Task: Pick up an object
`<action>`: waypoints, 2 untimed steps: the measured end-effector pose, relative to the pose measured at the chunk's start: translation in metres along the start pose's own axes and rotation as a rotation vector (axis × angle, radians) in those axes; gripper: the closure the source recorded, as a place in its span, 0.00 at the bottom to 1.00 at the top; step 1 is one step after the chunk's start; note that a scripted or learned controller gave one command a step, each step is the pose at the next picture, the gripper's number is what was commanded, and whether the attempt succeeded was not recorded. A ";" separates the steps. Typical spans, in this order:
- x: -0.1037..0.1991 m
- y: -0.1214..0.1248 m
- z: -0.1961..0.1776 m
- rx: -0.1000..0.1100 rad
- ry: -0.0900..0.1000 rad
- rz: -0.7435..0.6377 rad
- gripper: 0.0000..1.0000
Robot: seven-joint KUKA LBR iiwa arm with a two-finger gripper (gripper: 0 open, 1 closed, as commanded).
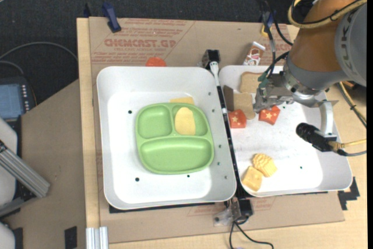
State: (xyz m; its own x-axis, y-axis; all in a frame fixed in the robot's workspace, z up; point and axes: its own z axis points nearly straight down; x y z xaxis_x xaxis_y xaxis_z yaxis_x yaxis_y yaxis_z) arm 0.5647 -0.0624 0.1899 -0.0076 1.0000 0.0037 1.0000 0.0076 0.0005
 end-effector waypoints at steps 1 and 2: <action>-0.047 0.009 0.009 -0.002 -0.006 0.011 1.00; -0.110 0.011 0.006 -0.003 -0.008 0.013 1.00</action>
State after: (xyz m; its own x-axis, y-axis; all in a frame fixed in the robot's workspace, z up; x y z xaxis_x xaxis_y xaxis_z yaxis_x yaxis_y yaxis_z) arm 0.5768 -0.1722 0.1836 0.0051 1.0000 -0.0045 1.0000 -0.0051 0.0037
